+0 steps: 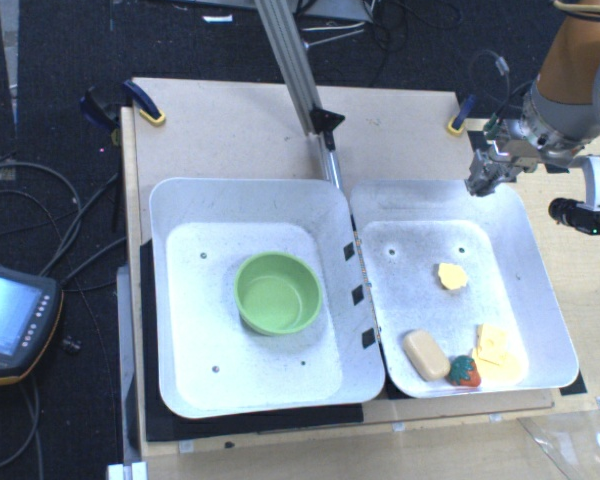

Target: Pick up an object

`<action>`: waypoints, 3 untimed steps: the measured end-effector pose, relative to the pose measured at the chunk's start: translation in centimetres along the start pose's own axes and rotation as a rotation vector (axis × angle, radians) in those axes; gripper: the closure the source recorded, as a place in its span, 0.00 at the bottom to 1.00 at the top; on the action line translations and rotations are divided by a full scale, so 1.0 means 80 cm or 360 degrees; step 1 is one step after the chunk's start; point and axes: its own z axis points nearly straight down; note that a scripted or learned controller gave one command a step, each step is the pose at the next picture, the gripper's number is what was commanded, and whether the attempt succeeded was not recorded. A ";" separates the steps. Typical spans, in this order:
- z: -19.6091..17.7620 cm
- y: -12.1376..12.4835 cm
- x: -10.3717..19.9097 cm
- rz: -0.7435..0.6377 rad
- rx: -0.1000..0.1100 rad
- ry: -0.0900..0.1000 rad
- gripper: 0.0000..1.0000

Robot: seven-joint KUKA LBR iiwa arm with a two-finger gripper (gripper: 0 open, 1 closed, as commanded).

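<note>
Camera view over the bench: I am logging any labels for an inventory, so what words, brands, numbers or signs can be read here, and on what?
None can be read.
Handheld grey pendant with a lit bluish screen, at the left edge: its display is too blurred to read.
Round green plastic bowl, yellow and tan food pieces and two shallow white bins: no print visible.
</note>
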 end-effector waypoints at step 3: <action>0.161 -0.010 0.005 -0.0001 0.0001 0.0000 0.00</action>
